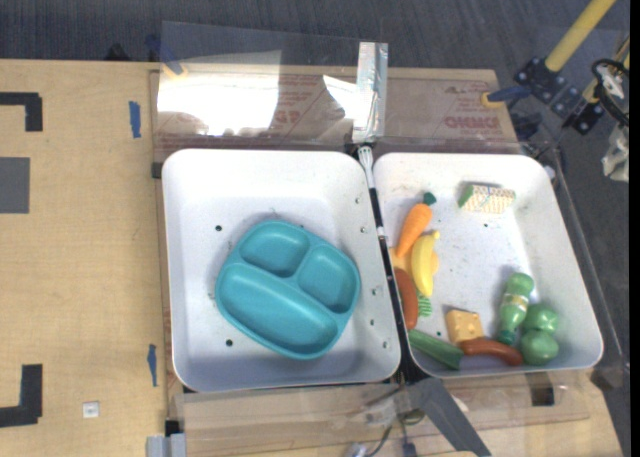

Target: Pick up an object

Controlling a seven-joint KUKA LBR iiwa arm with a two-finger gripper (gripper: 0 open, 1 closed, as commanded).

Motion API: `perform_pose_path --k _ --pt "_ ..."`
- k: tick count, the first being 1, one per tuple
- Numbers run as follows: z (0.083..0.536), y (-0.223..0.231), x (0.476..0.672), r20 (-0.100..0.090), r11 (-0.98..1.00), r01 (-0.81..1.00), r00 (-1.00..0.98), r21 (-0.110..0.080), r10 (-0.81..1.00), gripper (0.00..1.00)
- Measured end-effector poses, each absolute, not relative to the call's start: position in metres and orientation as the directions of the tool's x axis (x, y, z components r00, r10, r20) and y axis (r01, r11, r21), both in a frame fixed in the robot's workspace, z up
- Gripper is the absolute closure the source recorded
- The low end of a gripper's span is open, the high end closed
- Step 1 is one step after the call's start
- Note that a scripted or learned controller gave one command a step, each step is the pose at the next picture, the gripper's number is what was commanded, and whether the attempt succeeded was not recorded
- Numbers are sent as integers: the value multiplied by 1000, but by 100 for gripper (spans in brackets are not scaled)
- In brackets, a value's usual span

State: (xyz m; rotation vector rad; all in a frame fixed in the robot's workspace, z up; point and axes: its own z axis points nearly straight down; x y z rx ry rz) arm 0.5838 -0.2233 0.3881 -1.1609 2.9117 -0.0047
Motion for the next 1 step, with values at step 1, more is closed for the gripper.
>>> perform_pose_path --k 1 --pt "411 -222 628 -6 453 -891 -453 -9 -891 100"
